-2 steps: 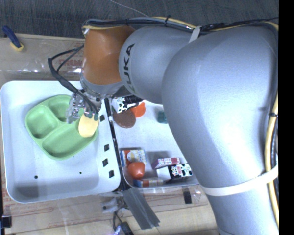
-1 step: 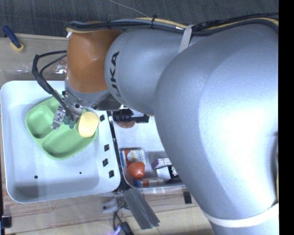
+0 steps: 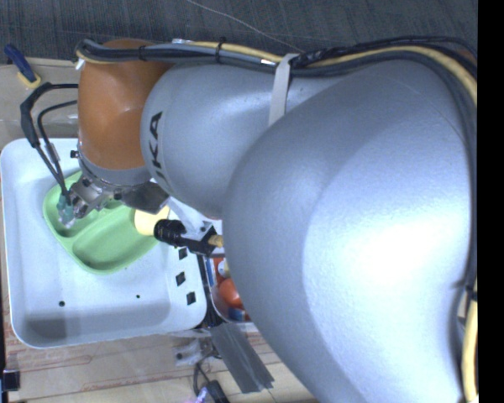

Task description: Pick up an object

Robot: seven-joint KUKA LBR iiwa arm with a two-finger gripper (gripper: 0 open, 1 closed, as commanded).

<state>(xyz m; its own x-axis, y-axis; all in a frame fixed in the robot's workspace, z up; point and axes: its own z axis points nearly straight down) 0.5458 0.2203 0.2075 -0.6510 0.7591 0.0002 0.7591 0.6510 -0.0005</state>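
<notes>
A: What sits closest to the lens?

B: The grey arm (image 3: 344, 217); its bulk covers everything from twelve round to five o'clock. Yellow and black cables (image 3: 235, 53) run along its top edge.

A: And starting from the left?

B: The left white bin (image 3: 25, 250) lies at about eight o'clock. Inside it a light green bowl (image 3: 109, 233) rests, tilted, near the bin's upper right part. The gripper (image 3: 71, 206) reaches down at the bowl's nine o'clock rim, below the orange band (image 3: 109, 112).

A: Is it holding the bowl?

B: The tips sit right at the rim, touching or nearly so; whether they are apart or together I cannot tell.

A: Anything further right?

B: A pale yellow object (image 3: 147, 221) lies at the bowl's three o'clock, half under the arm. Towards five o'clock of that, something orange-red (image 3: 228, 292) peeks out in the right bin (image 3: 212, 309).
</notes>
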